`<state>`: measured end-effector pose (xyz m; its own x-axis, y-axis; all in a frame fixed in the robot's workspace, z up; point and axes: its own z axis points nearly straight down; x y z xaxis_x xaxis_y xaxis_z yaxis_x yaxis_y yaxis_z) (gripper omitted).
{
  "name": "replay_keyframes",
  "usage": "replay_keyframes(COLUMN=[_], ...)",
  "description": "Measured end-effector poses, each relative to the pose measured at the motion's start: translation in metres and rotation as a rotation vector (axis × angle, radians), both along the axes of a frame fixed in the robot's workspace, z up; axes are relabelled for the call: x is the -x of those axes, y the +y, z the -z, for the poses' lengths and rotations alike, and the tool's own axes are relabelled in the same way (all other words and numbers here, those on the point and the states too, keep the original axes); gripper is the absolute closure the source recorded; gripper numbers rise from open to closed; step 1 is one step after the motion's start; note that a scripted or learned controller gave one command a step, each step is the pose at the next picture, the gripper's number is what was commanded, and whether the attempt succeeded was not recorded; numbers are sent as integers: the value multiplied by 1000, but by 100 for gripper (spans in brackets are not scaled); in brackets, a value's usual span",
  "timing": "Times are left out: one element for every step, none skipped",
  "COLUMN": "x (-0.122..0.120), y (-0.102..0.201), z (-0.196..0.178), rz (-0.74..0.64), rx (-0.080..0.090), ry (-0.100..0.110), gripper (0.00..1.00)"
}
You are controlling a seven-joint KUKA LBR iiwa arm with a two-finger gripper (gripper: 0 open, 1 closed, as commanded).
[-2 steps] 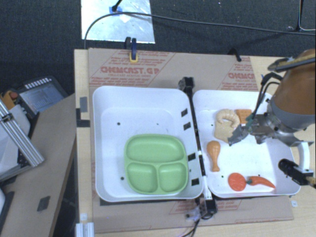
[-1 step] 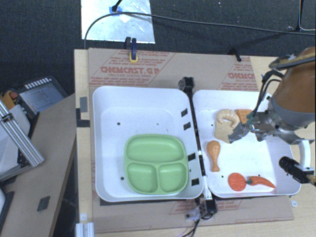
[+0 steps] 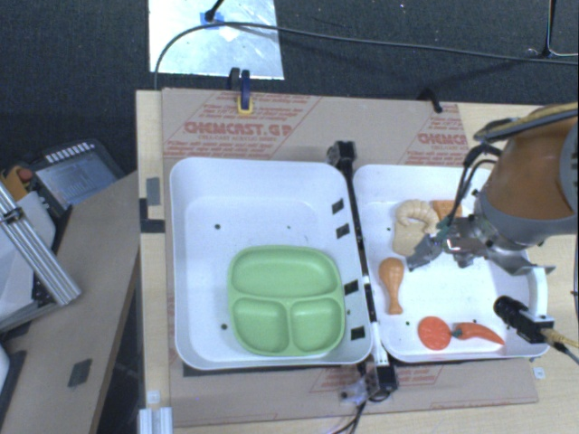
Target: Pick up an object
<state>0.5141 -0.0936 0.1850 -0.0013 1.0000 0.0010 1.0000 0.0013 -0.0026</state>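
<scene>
Two shallow white bins are seen side by side on the bench, the left bin (image 3: 194, 242) and the right bin (image 3: 452, 301), with a dark divider strip between them. In the left bin a green sectioned plate (image 3: 286, 298) is set flat toward the near edge, its three compartments facing up.

The right bin is where the action is. The arm (image 3: 534, 183) is reached in from the right edge, its orange band lying over the bin's far right corner, and the gripper (image 3: 432, 248) is held low near the middle of the bin. The fingers are seen slightly parted, pointing toward the left edge — nothing is visible between them.

Just beyond the gripper, toward the far edge, a pale shrimp-like toy (image 3: 413, 224) is lying, touching or nearly touching the fingertips; which of the two cannot be told. Beside it, partly hidden by the wrist, an orange piece (image 3: 443, 210) is glimpsed. Toward the left edge, near the middle of the bin's length, a tan drumstick toy (image 3: 392, 281) is laid with its thin end pointing at the near edge — apart from the gripper. Along the near edge a red tomato toy (image 3: 434, 333) is resting, and just beside it, to the right, an orange-red carrot-shaped toy (image 3: 478, 333).
</scene>
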Motion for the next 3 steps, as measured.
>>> replay_keyframes(x=[3,4,3], y=[1,1,1], z=[42,95,82], rz=[0,0,-1], rx=[0,-1,1], ry=[0,1,-3], gripper=[0,0,100])
